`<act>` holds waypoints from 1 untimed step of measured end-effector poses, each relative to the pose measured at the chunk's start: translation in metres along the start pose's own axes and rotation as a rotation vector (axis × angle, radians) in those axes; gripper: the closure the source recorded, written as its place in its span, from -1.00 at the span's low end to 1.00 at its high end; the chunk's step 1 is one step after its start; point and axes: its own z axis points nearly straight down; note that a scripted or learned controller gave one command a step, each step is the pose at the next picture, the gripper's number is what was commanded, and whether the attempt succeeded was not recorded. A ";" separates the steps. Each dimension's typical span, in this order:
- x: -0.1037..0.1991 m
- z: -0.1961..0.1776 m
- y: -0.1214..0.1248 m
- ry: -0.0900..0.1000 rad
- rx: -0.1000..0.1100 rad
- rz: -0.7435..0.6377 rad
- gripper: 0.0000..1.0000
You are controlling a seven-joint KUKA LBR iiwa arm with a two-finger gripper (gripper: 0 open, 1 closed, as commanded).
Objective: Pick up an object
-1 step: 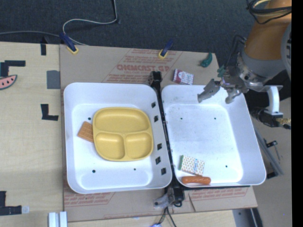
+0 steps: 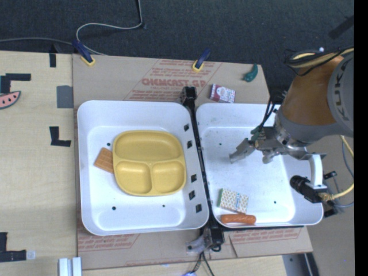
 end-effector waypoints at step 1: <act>0.014 0.016 -0.041 0.000 -0.001 0.001 -1.00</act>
